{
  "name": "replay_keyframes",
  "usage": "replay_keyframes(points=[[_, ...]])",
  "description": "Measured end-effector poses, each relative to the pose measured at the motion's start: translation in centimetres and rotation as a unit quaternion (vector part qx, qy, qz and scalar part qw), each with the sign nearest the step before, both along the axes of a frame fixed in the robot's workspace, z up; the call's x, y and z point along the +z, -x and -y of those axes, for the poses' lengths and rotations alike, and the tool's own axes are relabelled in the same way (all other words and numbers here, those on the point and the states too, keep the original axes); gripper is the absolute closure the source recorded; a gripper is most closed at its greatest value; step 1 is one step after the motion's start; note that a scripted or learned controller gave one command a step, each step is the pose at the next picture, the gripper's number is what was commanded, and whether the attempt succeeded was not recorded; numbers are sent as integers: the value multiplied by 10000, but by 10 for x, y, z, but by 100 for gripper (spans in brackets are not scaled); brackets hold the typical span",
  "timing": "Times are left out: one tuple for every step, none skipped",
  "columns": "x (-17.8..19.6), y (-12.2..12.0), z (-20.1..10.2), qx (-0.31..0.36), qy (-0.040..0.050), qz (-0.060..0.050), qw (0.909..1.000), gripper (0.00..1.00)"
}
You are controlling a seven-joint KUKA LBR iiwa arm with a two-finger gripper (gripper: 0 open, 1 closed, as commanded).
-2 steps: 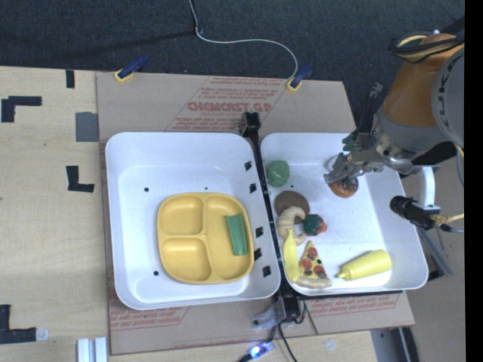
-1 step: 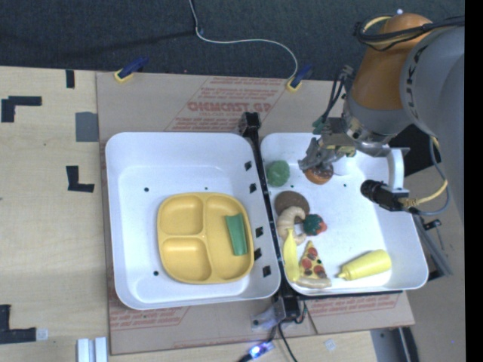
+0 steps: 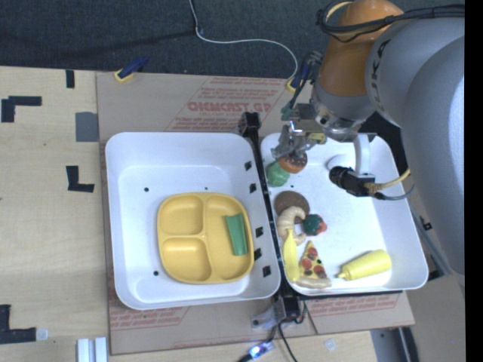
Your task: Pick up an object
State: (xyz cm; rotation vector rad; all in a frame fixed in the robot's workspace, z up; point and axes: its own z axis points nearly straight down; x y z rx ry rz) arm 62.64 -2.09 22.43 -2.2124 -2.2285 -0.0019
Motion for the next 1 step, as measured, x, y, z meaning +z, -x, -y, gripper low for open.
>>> replay_keyframes(points=[[-10, -14, 1, -26, 16, -6, 10000, 100]])
